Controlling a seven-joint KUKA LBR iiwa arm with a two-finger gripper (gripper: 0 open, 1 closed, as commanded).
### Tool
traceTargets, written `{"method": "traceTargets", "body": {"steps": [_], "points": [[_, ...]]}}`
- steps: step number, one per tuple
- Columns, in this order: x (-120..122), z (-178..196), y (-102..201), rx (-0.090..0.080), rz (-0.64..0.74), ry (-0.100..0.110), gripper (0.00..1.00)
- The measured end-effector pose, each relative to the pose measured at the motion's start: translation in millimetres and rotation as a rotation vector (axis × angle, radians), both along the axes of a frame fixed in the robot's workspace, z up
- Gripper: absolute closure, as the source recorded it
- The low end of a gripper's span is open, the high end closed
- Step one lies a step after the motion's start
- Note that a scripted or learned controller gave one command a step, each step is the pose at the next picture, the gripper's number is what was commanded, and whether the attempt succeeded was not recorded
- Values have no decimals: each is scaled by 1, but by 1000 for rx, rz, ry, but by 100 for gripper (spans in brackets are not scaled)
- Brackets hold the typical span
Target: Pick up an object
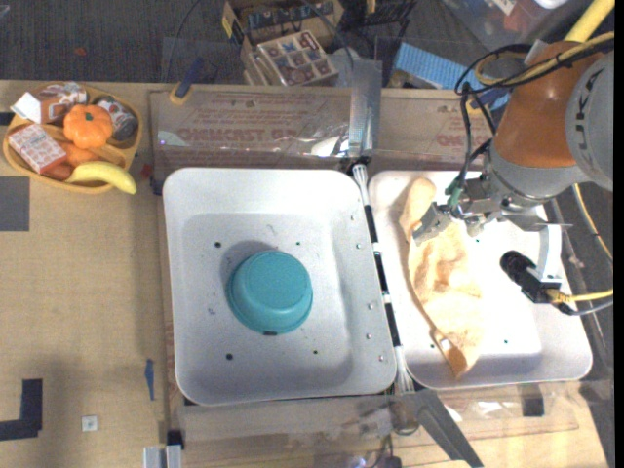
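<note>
A limp cream and tan cloth (447,281) lies in the right bin (556,354), stretching from the bin's back left corner down to its front middle. A teal bowl (271,291) sits upside down in the middle of the left bin (195,213). My gripper (441,218) hangs low over the upper part of the cloth, under the grey arm with its orange band (541,125). Whether it touches the cloth is not visible.
A black cylinder on a yellow cable (525,275) hangs over the right side of the right bin. A yellow dish of toy food (70,149) stands at the bench's back left. Cardboard walls (263,125) run behind both bins.
</note>
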State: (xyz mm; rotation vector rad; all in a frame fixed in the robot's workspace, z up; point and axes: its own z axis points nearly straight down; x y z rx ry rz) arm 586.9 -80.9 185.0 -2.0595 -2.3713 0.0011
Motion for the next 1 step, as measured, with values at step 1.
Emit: {"method": "traceTargets", "body": {"steps": [1], "points": [[-1, -95, -29, -1, 34, -12, 0]]}}
